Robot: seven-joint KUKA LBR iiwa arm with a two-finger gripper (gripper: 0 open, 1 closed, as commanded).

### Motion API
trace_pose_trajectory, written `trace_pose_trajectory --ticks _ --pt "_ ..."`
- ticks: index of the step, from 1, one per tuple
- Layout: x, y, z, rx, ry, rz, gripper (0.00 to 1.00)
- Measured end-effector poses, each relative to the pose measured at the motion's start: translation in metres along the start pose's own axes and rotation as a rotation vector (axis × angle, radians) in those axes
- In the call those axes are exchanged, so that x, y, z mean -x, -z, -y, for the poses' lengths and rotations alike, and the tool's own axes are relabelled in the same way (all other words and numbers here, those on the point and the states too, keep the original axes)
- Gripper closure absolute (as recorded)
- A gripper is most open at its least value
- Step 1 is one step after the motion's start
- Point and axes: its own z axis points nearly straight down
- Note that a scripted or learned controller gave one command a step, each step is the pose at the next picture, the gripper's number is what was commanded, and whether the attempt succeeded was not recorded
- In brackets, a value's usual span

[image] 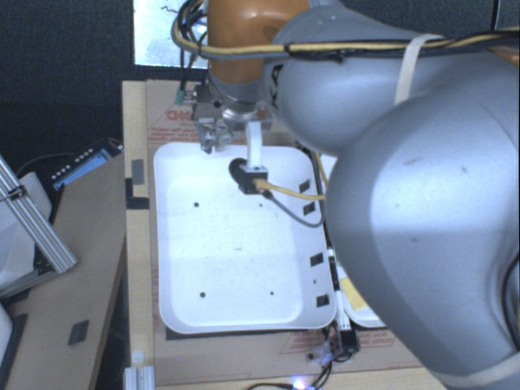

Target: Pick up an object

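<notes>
Yellow object (354, 296), the one candidate for picking that can be made out, lies in the right bin (367, 316), mostly covered by the arm's large grey body (422, 218), and well apart from the gripper (230, 139). The gripper hangs over the far edge of the left bin (162, 242), near that bin's rear wall. How far it is open cannot be told at this slant, and no object can be seen in its grasp. Just below it a small black fitting (243, 175) sits over the bin floor, with a yellow cable (286, 192) running from it towards the right. Directly above the gripper is the orange band (244, 23) of the wrist, with a loop of yellow-and-black cabling (188, 31) beside it. Four small dark dots (197, 205) mark the white floor of the left bin. Both bins rest on a brown bench (138, 242). To the left of the bench, a slanted aluminium rail (36, 226) and a blue-and-black strip (81, 162) are visible.
</notes>
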Motion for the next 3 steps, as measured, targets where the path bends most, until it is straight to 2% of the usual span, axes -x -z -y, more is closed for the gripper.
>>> trace_pose_trajectory --ticks 1,2,3 --pt "0.0 -0.026 -0.006 0.002 0.0 0.0 1.0" --pt "0.0 -0.072 -0.006 0.0 0.0 0.0 1.0" --pt "0.0 -0.081 -0.007 0.003 0.0 -0.001 1.0"
